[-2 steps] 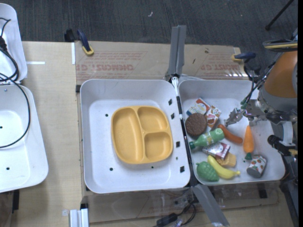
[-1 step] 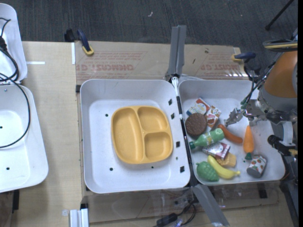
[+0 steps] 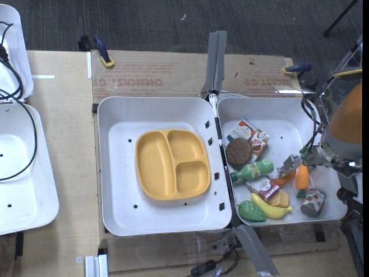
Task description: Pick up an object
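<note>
The right bin [image 3: 288, 115] holds several toy foods. A brown round cookie [image 3: 238, 151] lies against a red and white carton [image 3: 253, 136]. Below them lie a green bottle [image 3: 253, 170], a small red packet [image 3: 261, 186], a yellow banana [image 3: 270, 208] and a green vegetable [image 3: 250, 212]. An orange carrot [image 3: 302, 178] and a grey can [image 3: 313, 202] lie at the right. My gripper [image 3: 288, 167] hangs low in the bin, just left of the carrot and over a thin orange-red piece [image 3: 282, 180]. I see nothing held in it.
The left bin [image 3: 115, 154] holds a yellow divided plate [image 3: 173, 164]. A grey divider bar [image 3: 216, 62] stands between the bins at the back. The arm with its orange band [image 3: 350, 120] and cables fills the right bin's right side. White basins [image 3: 23, 172] sit far left.
</note>
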Action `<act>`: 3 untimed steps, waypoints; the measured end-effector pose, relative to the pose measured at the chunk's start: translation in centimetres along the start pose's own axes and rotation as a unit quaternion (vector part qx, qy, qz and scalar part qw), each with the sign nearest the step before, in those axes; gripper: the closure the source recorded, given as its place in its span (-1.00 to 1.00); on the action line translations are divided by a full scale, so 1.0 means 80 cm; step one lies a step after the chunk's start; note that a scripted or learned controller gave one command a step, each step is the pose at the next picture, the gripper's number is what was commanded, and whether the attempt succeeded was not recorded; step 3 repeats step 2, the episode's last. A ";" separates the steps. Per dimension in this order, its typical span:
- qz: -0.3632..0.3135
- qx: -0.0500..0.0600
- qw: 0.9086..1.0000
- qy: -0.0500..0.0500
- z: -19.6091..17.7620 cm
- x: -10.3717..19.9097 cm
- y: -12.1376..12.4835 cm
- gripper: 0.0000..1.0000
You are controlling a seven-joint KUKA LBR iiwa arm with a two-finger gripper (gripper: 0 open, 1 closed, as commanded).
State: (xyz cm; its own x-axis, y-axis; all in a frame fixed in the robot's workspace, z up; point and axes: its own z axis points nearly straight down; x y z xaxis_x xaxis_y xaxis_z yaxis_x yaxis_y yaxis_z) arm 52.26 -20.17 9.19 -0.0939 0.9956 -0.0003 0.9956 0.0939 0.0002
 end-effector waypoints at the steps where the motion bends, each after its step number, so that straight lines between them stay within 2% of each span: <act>1: 0.002 0.000 1.000 0.000 -0.011 0.000 0.001 1.00; 2: 0.004 0.000 1.000 0.000 -0.159 0.041 0.002 1.00; 3: 0.004 0.000 1.000 0.000 -0.159 0.041 0.002 1.00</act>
